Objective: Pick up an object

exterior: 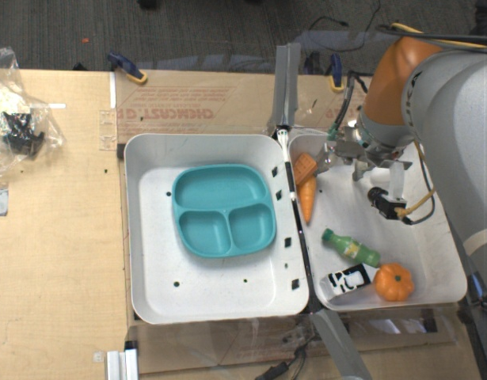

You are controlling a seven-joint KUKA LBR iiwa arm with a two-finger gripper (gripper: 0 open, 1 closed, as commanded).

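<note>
Four objects are lying in the right bin [441, 236]; the gripper [362, 161] is hovering near its far end, just beside the carrot [306, 196]. Finger state cannot be told. Centring squarely over the carrot is advisable before descending.

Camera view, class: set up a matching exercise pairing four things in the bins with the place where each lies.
Things:
1. teal divided plate
2. carrot
3. green bottle
4. small orange pumpkin

Places:
A. near front right corner of the right bin
B. against the right bin's left wall
C. middle of the left bin
D. right bin's floor, between carrot and pumpkin

Pairs: 1-C, 2-B, 3-D, 4-A
</note>
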